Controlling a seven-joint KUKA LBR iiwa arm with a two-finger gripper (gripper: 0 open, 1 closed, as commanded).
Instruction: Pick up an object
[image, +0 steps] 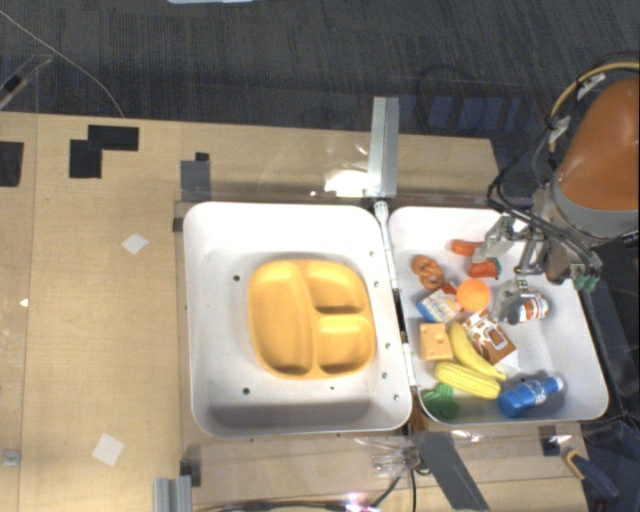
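so the right bin (585, 345) is the busy one. Going from the near edge back: a green thing (441, 404) at the near-left corner, a blue bottle (528, 392) near the front at about 5 o'clock of the pile, then the corn cob (466, 379) and banana (468, 349) lying side by side, a tan cracker square (434, 341), a brown-and-white carton (490, 336), the orange ball (473, 294), a pretzel (425, 268) and a red piece (464, 247) at the far end

The gripper (522, 262) hangs over the far-right part of that bin. I honestly cannot tell whether the jaws are apart or together, too much clutter around them

Closest candidate looks like the small can (527, 306), sitting just at 6 o'clock of the jaws, apparently below them and not between them

My take on doing it well: come straight down centred on one item, stuff is packed tight, so a sloppy descent just nudges the neighbours. The can has free floor at its 3 o'clock side, so that's the cleaner approach

Left bin (215, 330) just carries the yellow tray (308, 316)
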